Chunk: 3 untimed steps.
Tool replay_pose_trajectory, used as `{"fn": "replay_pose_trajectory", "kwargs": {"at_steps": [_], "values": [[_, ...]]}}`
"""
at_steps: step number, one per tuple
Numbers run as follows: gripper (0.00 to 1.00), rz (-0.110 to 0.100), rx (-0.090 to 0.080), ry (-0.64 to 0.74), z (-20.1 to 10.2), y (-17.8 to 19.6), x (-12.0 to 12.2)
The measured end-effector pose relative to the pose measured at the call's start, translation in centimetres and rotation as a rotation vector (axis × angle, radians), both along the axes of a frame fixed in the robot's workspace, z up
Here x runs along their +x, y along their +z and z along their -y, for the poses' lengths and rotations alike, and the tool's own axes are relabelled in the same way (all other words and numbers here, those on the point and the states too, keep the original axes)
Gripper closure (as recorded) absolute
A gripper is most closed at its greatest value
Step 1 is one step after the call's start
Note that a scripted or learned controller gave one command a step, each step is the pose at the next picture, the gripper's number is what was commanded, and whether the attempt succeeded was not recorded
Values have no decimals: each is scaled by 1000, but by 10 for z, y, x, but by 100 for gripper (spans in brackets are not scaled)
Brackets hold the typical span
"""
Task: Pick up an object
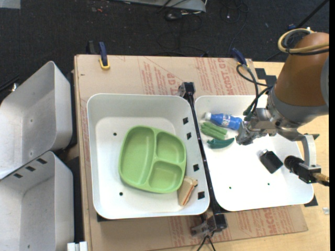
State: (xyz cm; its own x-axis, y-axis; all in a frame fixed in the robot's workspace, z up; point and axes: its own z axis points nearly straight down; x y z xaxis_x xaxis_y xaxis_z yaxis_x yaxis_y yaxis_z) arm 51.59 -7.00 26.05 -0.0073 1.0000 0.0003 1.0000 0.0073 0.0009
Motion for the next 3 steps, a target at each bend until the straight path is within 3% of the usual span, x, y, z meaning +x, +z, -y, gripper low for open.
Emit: {"fn": "replay_pose_trajectory", "kwargs": {"at_steps": [1, 3], "values": [[100, 0, 1, 1, -56, 4, 9], [100, -2, 1, 1, -159, -29, 31]]}}
